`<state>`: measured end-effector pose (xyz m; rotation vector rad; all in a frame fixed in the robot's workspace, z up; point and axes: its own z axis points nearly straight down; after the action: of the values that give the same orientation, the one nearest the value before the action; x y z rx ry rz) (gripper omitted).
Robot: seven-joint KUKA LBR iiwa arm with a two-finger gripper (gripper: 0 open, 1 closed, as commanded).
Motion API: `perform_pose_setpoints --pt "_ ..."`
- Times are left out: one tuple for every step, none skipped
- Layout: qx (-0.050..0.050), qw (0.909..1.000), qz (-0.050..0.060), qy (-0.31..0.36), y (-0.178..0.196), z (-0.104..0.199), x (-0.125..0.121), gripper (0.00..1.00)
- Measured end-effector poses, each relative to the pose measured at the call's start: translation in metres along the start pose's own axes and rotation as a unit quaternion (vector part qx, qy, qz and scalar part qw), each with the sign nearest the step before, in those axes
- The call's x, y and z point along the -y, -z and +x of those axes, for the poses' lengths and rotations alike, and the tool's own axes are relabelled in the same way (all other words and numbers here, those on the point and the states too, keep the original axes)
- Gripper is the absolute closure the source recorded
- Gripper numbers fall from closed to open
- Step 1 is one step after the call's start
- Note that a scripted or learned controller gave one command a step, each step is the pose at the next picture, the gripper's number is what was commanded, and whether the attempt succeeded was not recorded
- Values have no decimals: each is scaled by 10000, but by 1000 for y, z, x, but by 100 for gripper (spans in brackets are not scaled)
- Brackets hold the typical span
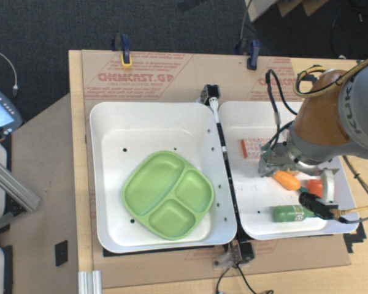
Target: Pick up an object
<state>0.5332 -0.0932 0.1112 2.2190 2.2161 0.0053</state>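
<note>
The surface (pixel 172 72) carried 2 white bins; the left bin (pixel 104 164) held a green divided plate (pixel 167 193). At right of frame the arm (pixel 322 118) hung over the right bin (pixel 245 219), jaws (pixel 275 164) just above-left of an orange object (pixel 287 179); whether open or closed, I could not tell. Centring over that object before descending seemed wise, avoiding the green bottle (pixel 288 213) nearby.

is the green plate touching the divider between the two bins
Apart. The camera view shows white bin floor between the green plate and the divider along the plate's right edge.
</note>
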Motion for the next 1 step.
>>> perform_pose_setpoints --pt "0 10000 6 7 43 -4 -3 100"
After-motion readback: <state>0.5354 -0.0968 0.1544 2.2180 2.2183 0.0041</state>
